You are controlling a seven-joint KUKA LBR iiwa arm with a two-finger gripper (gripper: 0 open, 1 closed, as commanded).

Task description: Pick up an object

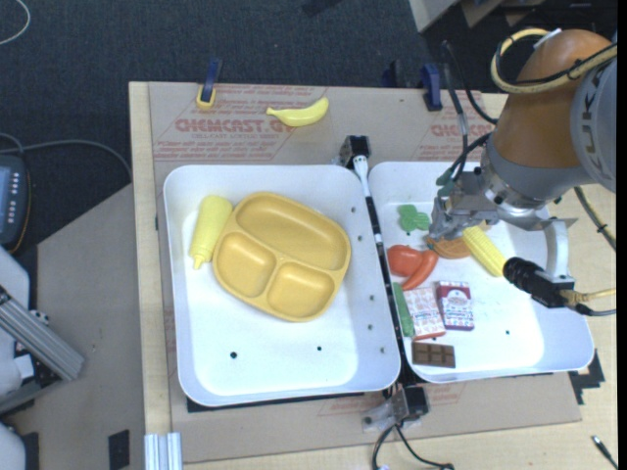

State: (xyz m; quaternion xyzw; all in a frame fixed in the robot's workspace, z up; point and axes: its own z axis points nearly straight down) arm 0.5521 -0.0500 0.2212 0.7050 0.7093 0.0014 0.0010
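Note:
The right bin (519, 351) holds a corn cob (484, 251), a red pepper (411, 261), a green leafy piece (412, 218), a brown round piece (453, 249), two snack packets (457, 305) and a chocolate bar (433, 355). My gripper (447, 225) reaches down in the upper part of this bin, just above the brown round piece and between the green piece and the corn cob. The wrist blocks the tips, so I cannot make out a grasp on anything.
The left bin (284, 365) carries a yellow divided plate (282, 255) and a yellow squeeze bottle (207, 229) along its left side. A banana (300, 114) lies on the board behind the bins. A black cable part (534, 280) hangs over the right bin.

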